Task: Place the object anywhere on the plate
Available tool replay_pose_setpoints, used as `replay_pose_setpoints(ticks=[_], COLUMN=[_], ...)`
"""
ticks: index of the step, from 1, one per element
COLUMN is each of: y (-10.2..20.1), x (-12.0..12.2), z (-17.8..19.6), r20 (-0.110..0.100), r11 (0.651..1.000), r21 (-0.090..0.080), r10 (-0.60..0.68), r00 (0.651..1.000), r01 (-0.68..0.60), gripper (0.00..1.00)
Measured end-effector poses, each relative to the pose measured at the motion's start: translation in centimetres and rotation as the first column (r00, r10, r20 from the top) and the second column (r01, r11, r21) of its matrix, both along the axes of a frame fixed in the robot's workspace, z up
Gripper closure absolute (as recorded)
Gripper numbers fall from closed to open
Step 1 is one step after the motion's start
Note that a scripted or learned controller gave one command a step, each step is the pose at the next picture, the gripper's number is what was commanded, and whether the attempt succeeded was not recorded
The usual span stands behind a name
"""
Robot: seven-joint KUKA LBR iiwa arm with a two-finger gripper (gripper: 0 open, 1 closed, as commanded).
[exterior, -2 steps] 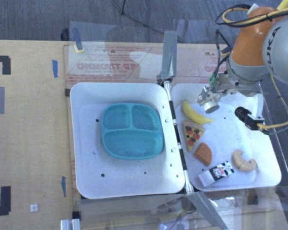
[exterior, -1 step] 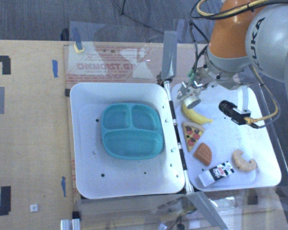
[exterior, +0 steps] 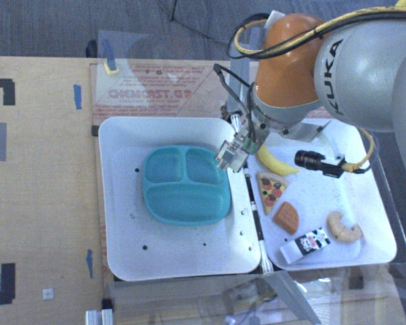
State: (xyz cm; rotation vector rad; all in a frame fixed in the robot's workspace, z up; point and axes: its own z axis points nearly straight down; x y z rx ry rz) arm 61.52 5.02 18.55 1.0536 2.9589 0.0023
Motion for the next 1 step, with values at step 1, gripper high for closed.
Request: replay_pose_setpoints(ticks=[1], y=[-0.07], x=[0.02], z=[0.03], r20=[0.001], r11=[1.0], r21=[0.0], r10=[-0.001], r00=[1.0], r01=[0.001], gripper=[0.0])
